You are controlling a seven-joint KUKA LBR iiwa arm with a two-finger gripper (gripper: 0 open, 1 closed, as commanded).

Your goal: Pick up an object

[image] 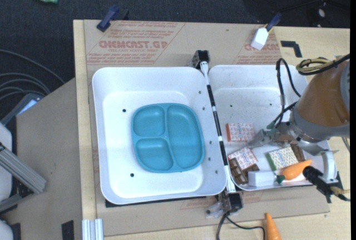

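The bins [105, 89] look like smooth, slightly glossy white plastic. The blue tray [167, 138] is matt plastic. The surface [139, 41] under the bins looks like printed brown cardboard.

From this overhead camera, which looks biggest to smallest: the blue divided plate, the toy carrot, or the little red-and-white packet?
1. Blue divided plate, by far the largest.
2. Toy carrot and red-and-white packet look about alike in size, so I won't rank them.
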